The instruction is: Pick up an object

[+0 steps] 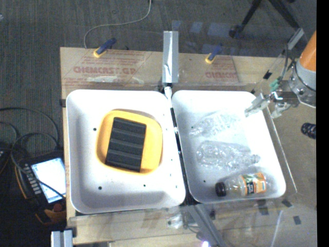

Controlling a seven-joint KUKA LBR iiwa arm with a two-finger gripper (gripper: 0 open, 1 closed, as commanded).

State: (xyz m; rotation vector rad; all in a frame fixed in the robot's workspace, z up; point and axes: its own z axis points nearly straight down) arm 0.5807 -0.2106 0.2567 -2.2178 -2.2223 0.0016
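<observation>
— What lies nearest the camera?

— The bottle with the dark cap [241, 184], on its side at the right bin's [272, 138] front edge.

— By size, then?

— The left bin [82, 153] carries a yellow tray [105, 138] with a black ridged block [126, 144] on it. The right bin has two clear crumpled plastic bottles [223, 155], one behind the other.

— The gripper [259, 104]?

— Over the right bin's far right corner, nothing between its fingers; clenched or spread, I cannot tell.
</observation>
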